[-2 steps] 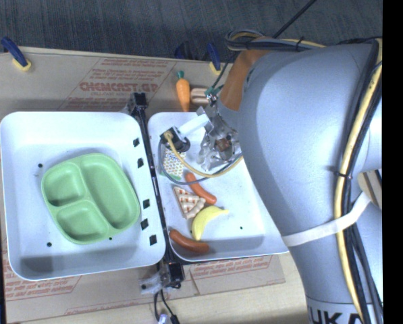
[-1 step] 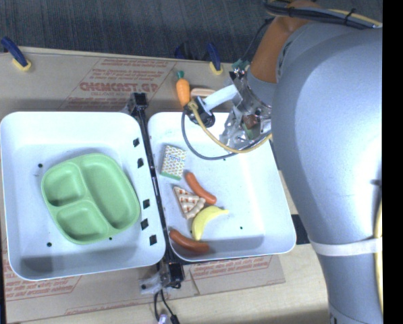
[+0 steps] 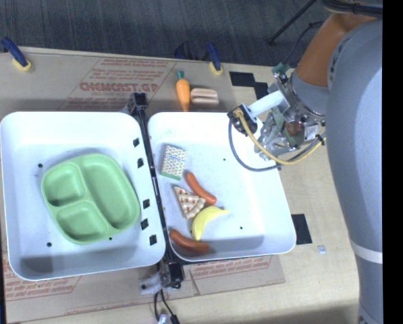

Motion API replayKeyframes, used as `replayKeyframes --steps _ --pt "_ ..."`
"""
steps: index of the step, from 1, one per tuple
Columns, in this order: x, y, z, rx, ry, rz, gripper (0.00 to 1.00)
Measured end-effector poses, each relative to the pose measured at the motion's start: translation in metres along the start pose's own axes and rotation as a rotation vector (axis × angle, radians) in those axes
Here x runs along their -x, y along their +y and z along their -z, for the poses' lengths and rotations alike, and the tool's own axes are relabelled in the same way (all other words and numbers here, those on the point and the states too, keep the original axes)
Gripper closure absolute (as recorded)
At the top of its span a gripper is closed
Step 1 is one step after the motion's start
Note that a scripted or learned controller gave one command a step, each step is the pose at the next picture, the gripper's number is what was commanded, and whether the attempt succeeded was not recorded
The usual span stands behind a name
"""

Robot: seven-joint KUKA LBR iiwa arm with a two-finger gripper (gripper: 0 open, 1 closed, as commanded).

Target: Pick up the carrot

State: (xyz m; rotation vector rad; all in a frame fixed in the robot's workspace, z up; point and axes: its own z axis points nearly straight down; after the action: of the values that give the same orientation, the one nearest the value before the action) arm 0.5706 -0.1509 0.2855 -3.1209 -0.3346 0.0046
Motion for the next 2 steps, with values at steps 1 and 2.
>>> replayKeyframes --steps 1,2 --pt "0.018 0.058 0.054 0.000 0.001 -0.009 1.00" --pt "0.037 -0.035 -0.035 -0.002 -0.003 0.084 1.00"
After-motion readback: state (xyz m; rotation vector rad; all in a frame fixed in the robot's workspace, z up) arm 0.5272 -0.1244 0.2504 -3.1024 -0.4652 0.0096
